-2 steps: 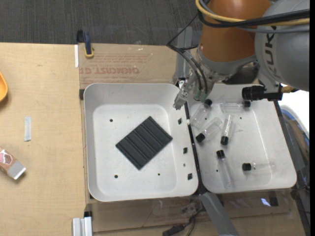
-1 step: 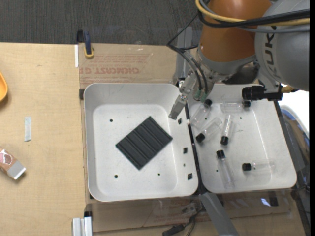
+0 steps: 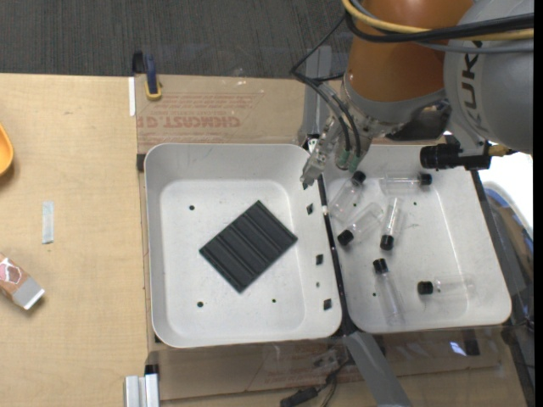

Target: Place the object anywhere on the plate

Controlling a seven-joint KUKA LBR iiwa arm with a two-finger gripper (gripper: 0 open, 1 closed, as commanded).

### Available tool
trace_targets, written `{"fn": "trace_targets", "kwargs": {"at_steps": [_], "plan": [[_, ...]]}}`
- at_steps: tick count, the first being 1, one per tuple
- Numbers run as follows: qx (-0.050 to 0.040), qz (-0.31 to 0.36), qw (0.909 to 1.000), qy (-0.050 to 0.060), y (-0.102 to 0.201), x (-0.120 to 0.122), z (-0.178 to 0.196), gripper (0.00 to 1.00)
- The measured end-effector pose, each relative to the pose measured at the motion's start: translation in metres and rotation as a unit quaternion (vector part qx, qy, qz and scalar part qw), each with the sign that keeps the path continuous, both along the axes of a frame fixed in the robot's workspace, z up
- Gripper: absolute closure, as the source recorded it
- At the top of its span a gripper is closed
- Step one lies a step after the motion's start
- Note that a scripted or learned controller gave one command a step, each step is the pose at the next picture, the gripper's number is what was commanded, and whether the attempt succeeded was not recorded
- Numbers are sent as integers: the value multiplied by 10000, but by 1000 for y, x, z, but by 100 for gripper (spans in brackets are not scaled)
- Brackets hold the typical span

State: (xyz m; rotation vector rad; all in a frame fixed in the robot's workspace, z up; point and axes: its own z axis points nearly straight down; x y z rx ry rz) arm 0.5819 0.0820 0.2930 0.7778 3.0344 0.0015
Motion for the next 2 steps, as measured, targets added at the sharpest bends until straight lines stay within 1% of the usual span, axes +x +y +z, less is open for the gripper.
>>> {"fn": "trace_targets", "kwargs": {"at_steps": [1, 2], "plan": [[-1, -1, 10000, 1, 0, 0, 0, 0], [0, -4, 10000, -8, -1, 1, 9, 100]]}}
